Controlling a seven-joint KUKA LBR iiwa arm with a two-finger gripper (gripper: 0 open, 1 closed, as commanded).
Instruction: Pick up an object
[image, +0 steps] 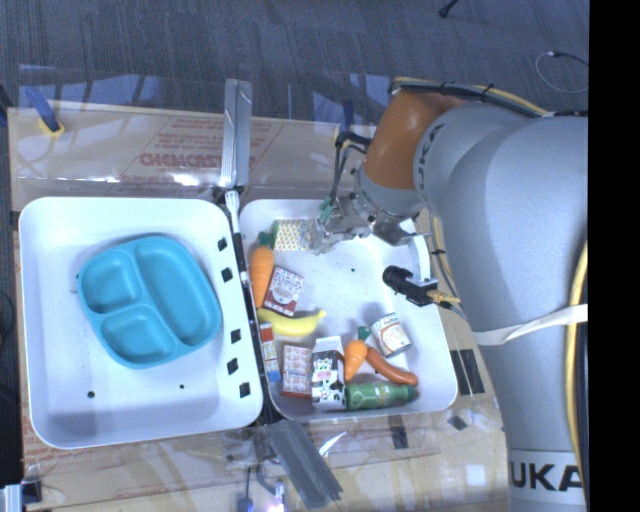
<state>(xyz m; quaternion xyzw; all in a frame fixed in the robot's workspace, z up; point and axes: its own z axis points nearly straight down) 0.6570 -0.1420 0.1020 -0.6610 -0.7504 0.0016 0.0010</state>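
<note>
— Where's the pincer (328, 226)?
— Low at the right shallow white bin's (437, 395) far end, beside the pale speckled packet (290, 235); clenched or released, I cannot tell.
— Best approach?
— Probably descend squarely on that packet. The orange carrot (261, 273) crowds its near-left; the blue sectioned plate (149, 299) sits apart in the left bin.

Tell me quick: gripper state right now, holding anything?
Gripper: cannot be told; it sits low over the far end of the right white bin, next to a small speckled box, with nothing seen in its grasp.
</note>
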